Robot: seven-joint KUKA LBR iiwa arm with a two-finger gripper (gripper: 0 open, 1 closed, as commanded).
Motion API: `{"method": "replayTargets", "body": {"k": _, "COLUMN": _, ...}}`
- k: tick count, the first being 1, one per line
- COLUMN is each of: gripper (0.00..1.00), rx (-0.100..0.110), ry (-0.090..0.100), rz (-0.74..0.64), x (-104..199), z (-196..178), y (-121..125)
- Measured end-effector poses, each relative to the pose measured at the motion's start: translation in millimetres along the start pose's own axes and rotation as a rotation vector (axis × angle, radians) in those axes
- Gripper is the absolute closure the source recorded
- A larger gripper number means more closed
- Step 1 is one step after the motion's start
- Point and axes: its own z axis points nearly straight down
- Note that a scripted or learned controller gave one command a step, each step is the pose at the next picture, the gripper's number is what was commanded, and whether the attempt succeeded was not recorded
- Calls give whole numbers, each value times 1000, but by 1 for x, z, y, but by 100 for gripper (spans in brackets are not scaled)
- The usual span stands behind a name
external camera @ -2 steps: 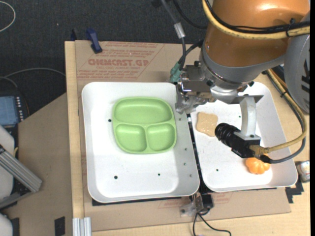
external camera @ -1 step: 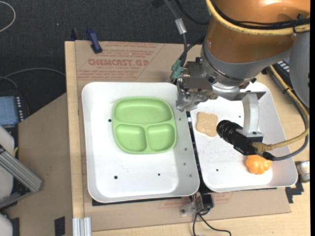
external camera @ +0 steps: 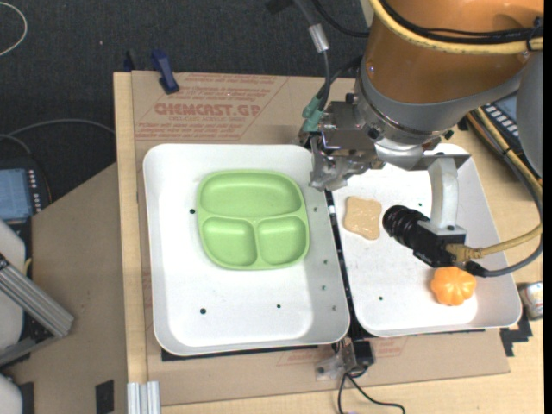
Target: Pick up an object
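**Base:** Pincer status?

**Me:** I have the gripper (external camera: 330, 172) low at the far end of the seam where the two bins meet. It is over the far-left corner of the right bin (external camera: 405, 322). The wrist housing hides its tip from my angle, so I cannot tell whether it is open or closed. I can make out no object in its grasp, and I cannot say whether it touches the rim.

**Base:** Nearest object?

**Me:** A tan flat piece (external camera: 362, 217) with a wavy outline. It lies flat on the right bin's floor, close to that bin's left wall, just on the near side of the gripper. The two are apart, with a strip of bare white floor between them.

**Base:** Anything else in that bin?

**Me:** An orange pumpkin-shaped toy (external camera: 452, 286) sits toward the near-right corner, well apart from the tan piece.

**Base:** And the left bin (external camera: 164, 257)?

**Me:** One green divided plate (external camera: 253, 218), lying flat, a little toward the far half. It has one long compartment on the far side and two smaller ones on the near side. Its right edge comes near the bin's right wall and lies just left of the gripper.

**Base:** Arm position?

**Me:** The arm (external camera: 448, 50), grey with the orange band, reaches in across the right bin's far edge. Both bins rest on a cardboard sheet (external camera: 216, 106) with red print along its far edge.
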Motion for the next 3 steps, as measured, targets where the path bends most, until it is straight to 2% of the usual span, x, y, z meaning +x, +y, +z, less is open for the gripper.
{"method": "replayTargets", "body": {"k": 1, "gripper": 100, "rx": 13, "ry": 0, "rz": 2, "x": 25, "z": 44, "y": 31}}
{"method": "replayTargets", "body": {"k": 2, "gripper": 100, "rx": 4, "ry": 4, "rz": -1, "x": 57, "z": 19, "y": -3}}
{"method": "replayTargets", "body": {"k": 3, "gripper": 100, "rx": 17, "ry": -3, "rz": 8, "x": 41, "z": 107, "y": 16}}
